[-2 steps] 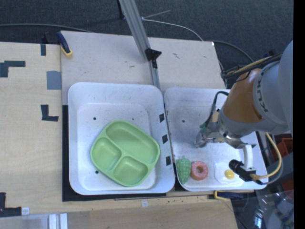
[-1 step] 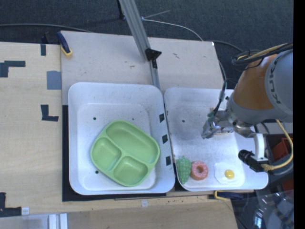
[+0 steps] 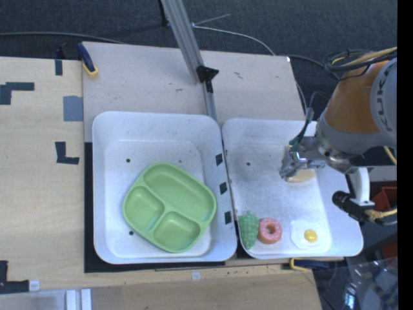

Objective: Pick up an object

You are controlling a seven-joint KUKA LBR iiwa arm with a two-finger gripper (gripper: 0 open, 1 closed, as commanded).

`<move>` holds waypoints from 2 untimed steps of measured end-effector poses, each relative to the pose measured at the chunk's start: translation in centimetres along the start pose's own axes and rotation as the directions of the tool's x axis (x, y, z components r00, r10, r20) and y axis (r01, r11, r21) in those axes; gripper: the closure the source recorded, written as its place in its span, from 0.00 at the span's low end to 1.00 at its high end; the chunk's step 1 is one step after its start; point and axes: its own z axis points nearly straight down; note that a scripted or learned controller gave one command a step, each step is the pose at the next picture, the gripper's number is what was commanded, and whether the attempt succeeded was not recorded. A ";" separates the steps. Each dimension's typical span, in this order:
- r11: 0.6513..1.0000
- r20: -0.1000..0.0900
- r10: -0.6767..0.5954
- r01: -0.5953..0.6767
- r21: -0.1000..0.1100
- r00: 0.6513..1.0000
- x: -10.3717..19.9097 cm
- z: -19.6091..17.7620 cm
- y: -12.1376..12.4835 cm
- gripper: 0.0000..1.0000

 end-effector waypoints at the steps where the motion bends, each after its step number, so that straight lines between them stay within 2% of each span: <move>1: 1.000 0.000 0.000 0.000 0.001 1.000 0.0 -2.9 0.1 1.00; 2: 1.000 -0.002 -0.004 0.004 0.004 1.000 4.7 -2.7 0.1 1.00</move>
